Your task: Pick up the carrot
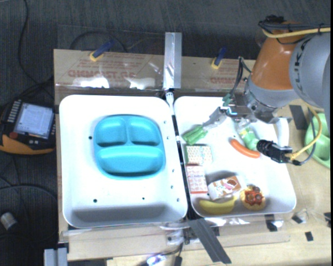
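Observation:
The carrot is small and orange. It lies at a slant in the right bin, near its middle right. My gripper hangs from the grey arm with the orange band, over the upper part of that bin, just above the carrot in the view. The wrist covers most of the gripper. A small yellow-green thing lies between the gripper and the carrot.
A green object lies left of the gripper. Two printed packets, a white wrapper, a banana and a round red-yellow item crowd the bin's lower part. A blue sectioned tray sits in the left bin.

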You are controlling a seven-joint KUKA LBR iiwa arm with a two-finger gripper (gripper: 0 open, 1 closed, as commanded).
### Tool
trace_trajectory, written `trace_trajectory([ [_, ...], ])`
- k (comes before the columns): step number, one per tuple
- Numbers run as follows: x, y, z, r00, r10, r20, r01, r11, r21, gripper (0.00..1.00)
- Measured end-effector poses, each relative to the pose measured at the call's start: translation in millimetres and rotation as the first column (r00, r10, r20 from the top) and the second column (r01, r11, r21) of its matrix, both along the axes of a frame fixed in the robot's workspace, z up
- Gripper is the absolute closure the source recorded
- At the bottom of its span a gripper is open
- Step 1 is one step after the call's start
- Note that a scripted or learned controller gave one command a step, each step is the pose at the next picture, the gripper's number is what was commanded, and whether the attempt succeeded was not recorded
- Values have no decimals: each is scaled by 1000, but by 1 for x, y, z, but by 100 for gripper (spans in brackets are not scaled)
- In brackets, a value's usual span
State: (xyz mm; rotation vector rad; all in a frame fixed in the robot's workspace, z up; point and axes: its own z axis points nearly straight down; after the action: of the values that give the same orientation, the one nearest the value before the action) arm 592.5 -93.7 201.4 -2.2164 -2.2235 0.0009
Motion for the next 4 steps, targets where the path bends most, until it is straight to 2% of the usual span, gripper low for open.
trace_trajectory([
  [1, 76, -47, -32, 987, -159, 0, 159, 987, -3, 0],
  [2, 65, -56, -113, 979, 204, 11, -204, 979, -6, 0],
  [3, 61, -97, -17, 969, 246, 3, -246, 969, -3, 0],
  [4, 69, -109, -104, 873, 487, 5, -487, 873, -2, 0],
])
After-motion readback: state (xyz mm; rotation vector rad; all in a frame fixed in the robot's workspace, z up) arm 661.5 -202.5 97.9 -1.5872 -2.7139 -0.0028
